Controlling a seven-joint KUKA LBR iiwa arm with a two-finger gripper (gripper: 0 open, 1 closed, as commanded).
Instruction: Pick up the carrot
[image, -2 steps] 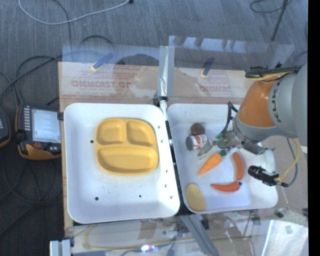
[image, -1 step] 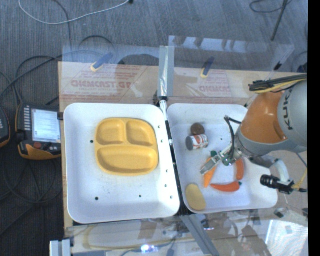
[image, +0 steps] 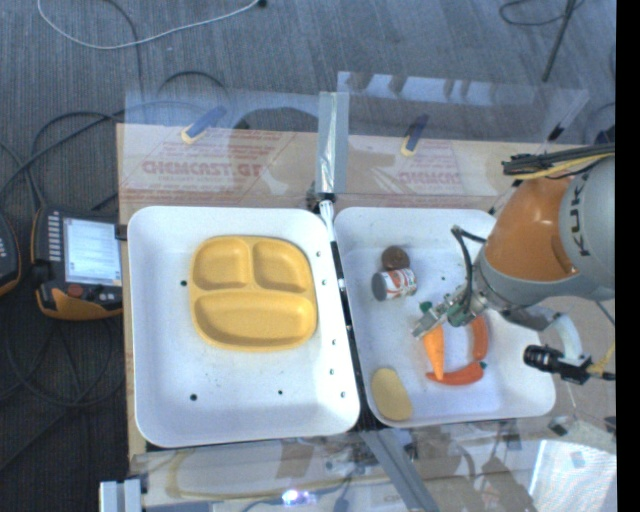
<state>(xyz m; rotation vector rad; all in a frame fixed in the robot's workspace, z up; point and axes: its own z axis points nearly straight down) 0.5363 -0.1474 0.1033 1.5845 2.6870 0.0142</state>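
The carrot (image: 434, 352) is small and orange with a green leafy top. It lies in the right bin (image: 520, 400), pointing toward the front edge. My gripper (image: 452, 312) reaches in from the right and hangs low over the carrot's green top, at or just above it. The grey wrist and orange band (image: 530, 245) cover the bin's right part. From this view I cannot tell whether the carrot is held.
A curved red-orange pepper (image: 474, 358) lies right beside the carrot. A small tin can (image: 397, 284) and a dark round piece (image: 396, 257) lie behind it, and a yellow oval (image: 392, 393) lies in front. A yellow divided plate (image: 253, 292) sits in the left bin (image: 160, 390).
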